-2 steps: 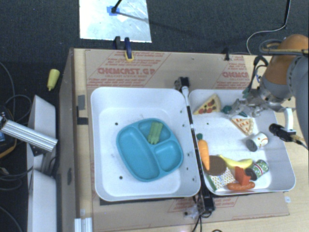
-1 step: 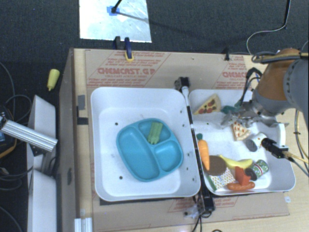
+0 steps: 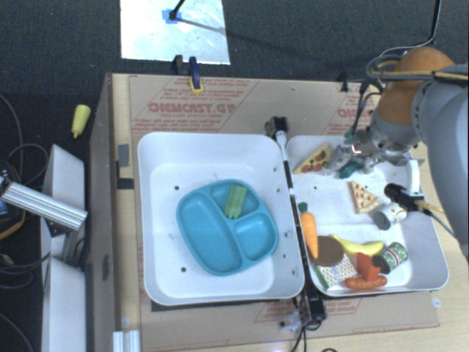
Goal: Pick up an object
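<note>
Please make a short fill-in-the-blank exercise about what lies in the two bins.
1. The blue tray lies in the ____ bin.
2. The green piece rests on the ____.
3. The carrot lies in the ____ bin.
4. The claw is beside a slice of ____.

Missing words: left; tray; right; pizza

The desk (image 3: 242, 101), a printed cardboard-brown surface, fills the middle of the frame. Two white bins sit side by side on it: the left bin (image 3: 157, 218) and the right bin (image 3: 429, 259), touching at centre.
</note>
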You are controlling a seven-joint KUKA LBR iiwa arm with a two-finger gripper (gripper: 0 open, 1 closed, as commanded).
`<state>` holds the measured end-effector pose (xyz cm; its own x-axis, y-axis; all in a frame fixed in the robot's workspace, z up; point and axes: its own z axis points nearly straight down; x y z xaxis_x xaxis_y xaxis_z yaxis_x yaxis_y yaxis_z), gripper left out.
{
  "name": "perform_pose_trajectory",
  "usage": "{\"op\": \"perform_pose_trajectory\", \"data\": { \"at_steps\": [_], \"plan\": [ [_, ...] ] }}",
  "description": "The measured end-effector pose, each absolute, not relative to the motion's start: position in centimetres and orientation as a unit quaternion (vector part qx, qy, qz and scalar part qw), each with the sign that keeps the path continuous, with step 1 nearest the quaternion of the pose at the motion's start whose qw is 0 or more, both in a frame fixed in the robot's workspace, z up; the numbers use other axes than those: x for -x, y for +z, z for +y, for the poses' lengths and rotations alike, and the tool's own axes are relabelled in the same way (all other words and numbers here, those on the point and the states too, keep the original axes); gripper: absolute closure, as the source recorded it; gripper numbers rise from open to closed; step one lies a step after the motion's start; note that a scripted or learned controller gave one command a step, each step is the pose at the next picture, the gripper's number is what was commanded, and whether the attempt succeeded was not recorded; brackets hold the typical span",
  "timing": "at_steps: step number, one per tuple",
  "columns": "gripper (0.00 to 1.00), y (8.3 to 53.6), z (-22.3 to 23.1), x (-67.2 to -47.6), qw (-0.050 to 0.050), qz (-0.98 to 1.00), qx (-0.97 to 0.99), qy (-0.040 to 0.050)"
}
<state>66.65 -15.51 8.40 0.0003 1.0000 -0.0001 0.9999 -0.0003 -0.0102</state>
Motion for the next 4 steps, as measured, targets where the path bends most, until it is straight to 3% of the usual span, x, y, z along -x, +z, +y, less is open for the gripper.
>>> {"op": "perform_pose_trajectory", "data": {
  "at_steps": [1,2,3,4],
  "plan": [
    [1.00,9.4,-15.6,-66.5,0.008,-0.708,0.706,0.0071],
    [1.00,20.5,-14.3,-58.3,-0.002,-0.708,0.707,-0.0013],
    [0.00,20.4,-14.3,-58.3,-0.001,-0.708,0.707,-0.0008],
    [0.00,10.7,-17.1,-57.1,0.001,-0.707,0.707,0.0005]
  ]
}}
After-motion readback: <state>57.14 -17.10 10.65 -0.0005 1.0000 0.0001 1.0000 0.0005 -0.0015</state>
